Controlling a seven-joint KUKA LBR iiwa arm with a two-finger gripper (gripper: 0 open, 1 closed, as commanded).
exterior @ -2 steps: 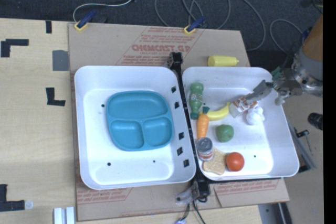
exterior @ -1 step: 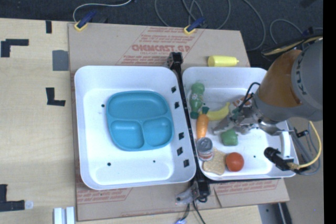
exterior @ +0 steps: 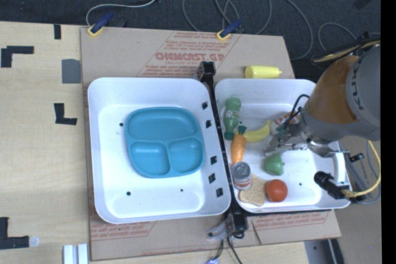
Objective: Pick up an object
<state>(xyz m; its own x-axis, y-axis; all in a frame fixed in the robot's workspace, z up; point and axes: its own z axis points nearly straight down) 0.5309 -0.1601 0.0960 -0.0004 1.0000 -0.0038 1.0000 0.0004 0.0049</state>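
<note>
The bench (exterior: 37, 133) carries a cardboard sheet (exterior: 185, 52) on which two white bins sit side by side. The left bin (exterior: 105, 96) holds a blue divided plate (exterior: 164, 140) near its middle. The right bin (exterior: 309, 198) holds the small things. The grey arm (exterior: 346, 99) with its orange band comes in from 3 o'clock, and its gripper (exterior: 281, 139) hangs low over the middle of the right bin; whether it is wide, narrow or holding anything I cannot tell. Just at its 6 o'clock lies a green round object (exterior: 273, 164), very close to the gripper. At 9 o'clock from the gripper lies a yellow banana (exterior: 258, 132), and beyond it a green bottle (exterior: 232, 114) and an orange carrot (exterior: 238, 148) along the bin's left wall. Toward 7 o'clock stand a small can (exterior: 241, 173), a beige slice (exterior: 252, 195) and a red tomato (exterior: 276, 190). A yellow object (exterior: 263, 72) lies outside the bin at 12 o'clock
</note>
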